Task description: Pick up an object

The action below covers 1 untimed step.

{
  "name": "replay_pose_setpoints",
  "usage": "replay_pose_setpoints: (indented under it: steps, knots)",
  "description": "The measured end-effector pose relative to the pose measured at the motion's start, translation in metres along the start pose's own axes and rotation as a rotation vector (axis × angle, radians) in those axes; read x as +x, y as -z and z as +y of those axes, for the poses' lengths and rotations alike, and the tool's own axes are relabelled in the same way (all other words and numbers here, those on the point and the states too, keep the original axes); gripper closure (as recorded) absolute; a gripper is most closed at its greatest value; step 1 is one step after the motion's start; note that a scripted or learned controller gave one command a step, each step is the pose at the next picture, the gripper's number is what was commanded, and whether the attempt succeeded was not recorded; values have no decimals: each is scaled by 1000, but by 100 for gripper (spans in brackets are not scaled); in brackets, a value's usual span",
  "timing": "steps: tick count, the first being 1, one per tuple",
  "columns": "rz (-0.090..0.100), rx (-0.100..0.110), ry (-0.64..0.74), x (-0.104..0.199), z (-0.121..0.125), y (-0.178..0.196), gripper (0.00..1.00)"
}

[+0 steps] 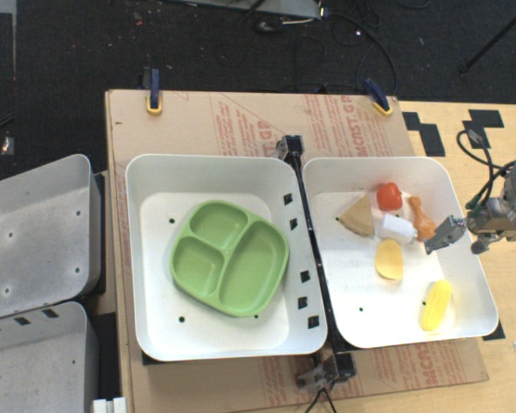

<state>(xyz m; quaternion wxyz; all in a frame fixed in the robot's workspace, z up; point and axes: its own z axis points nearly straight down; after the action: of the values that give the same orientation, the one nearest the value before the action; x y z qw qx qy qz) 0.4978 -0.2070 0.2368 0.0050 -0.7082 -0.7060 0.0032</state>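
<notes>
Clearly, the things we could pick up lie in the right bin [344, 317], gathered toward its far right part. We see a red piece [389, 196] at the far end of the group, with a tan wedge [358, 217] just to its left and an orange carrot-like piece [421, 217] just to its right. A small white block [395, 228] sits between the wedge and the orange piece, touching or almost touching both. Just nearer to us lies a pale yellow rounded piece [390, 260], and further toward the near right corner of the bin lies a bright yellow corn-like piece [436, 305], apart from the rest.

We find the gripper [454, 233] at the bin's right wall, just right of the orange piece and the white block. Its two dark fingers are spread apart with nothing between them. None of the pieces touches it.

We see a green divided plate [230, 256] with three compartments in the left bin [146, 231], lying flat near its middle. Both bins rest side by side on a cardboard sheet [232, 119] fixed at its far edge by two clamps [154, 91].
</notes>
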Motion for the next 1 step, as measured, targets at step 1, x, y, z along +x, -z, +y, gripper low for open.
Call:
replay_pose_setpoints:
  steps: [1]
  knots:
    - [-3,-11,4,1,3,6,0]
